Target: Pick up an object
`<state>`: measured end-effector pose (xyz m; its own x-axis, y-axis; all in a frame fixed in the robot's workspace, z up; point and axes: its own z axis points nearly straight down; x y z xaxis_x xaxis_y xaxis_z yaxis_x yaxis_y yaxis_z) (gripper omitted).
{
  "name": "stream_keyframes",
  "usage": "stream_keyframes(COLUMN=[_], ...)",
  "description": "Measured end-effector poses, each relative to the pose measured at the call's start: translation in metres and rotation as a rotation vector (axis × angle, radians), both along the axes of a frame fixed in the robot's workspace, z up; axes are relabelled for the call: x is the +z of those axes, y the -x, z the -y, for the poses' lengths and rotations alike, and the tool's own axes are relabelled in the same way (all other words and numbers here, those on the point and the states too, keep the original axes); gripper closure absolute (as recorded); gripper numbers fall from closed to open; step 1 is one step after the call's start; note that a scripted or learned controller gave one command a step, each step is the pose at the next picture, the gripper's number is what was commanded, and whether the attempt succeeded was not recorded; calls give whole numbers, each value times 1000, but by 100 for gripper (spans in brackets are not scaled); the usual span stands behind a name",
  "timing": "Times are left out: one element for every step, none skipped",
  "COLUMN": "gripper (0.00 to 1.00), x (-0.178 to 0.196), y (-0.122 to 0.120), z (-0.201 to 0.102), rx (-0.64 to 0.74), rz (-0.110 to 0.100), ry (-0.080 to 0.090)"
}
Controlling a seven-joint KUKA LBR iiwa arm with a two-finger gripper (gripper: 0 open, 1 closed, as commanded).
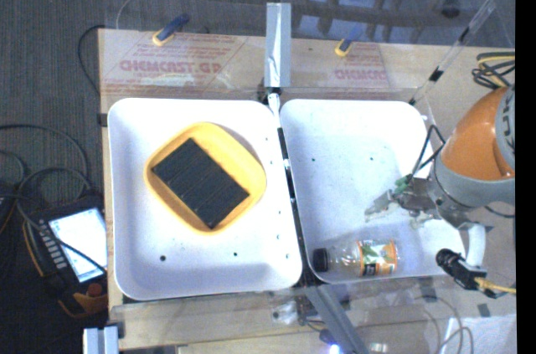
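Plainly, the nearest candidate is the small plastic bottle (pixel 358 257), lying on its side along the near wall of the right bin (pixel 352 135), dark cap pointing left and an orange label round its middle. It looks light, smooth and rounded, so it would likely roll or squirt out of a careless pinch; closing across the labelled midsection, square to its long axis, seems safest. The pincer (pixel 394 200) hangs just above and to the right of the bottle, with nothing visibly in it; I cannot tell how wide it stands. The left bin (pixel 126 202) holds a yellow dish (pixel 243 156) with a dark ridged slab (pixel 201 182) resting in it, broader and harder to span.
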<state>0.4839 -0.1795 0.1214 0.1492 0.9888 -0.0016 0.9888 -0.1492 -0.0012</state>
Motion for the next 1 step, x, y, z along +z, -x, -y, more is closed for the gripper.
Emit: stream_keyframes(gripper=[0], x=[-29], y=[-2], z=[-24], rx=[169], rz=[10], ry=[7])
